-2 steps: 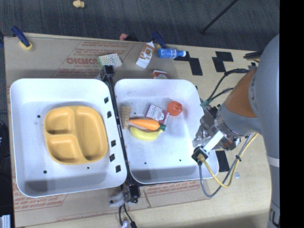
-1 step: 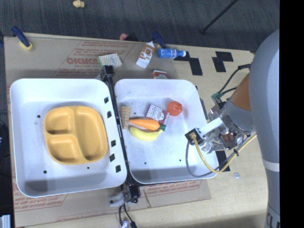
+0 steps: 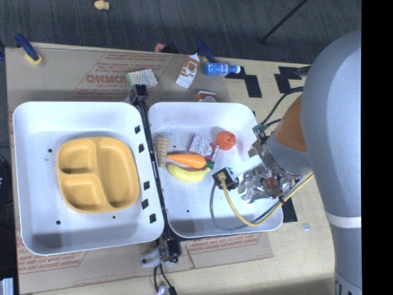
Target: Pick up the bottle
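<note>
Bottle, small and blue, lies on its side on the bench outside both bins, just beyond the far rim of the right bin. Its body is a bright, slightly see-through blue, and its paler blue neck end points toward the view's right. A small white and brown carton stands just to its left, and a blue clamp sits just behind it. The gripper hangs low inside the right bin, close to that bin's right wall and toward its near corner, with the grey arm and its orange band coming in above it from the right. Its metal parts are crowded together at this slant, so whether the claw is spread or pressed together cannot be told, and whether it touches the bin floor cannot be told either. No object shows in its grip; the nearest things are a yellow banana and an orange carrot lying side by side to its left, with a red tomato beyond them. The bottle lies well apart from the claw: farther from the camera, a little to the left, and across the right bin's far rim, with the tomato roughly between the two. A yellow divided plate rests in the left bin.
</note>
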Robot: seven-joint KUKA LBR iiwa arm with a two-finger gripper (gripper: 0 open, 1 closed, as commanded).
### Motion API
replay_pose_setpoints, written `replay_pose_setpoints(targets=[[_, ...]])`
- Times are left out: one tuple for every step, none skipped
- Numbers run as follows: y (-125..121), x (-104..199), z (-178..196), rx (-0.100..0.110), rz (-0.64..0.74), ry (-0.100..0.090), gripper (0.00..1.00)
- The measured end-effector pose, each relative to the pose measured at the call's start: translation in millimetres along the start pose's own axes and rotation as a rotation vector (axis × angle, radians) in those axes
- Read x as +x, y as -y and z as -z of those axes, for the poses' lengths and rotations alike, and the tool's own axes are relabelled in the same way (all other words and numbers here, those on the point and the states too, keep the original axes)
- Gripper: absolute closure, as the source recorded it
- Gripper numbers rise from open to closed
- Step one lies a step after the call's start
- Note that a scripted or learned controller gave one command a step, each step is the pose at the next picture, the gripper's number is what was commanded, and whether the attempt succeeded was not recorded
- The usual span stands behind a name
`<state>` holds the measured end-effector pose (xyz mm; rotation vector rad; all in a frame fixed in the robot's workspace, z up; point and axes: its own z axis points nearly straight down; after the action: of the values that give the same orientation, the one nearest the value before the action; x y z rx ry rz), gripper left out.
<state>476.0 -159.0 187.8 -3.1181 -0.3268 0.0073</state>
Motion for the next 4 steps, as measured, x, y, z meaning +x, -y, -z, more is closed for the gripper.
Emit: replay_pose_setpoints(targets=[[-19.0,-4.1,16.7,-0.002,-0.002,-0.001,1.00],[-3.1,-0.9,-17.1,0.000,-0.002,0.000,1.00],[-29.0,-6.2,2.3,-0.002,-0.003,-0.001,1.00],[-44.2,-9.8,-14.2,0.000,-0.002,0.001,1.00]])
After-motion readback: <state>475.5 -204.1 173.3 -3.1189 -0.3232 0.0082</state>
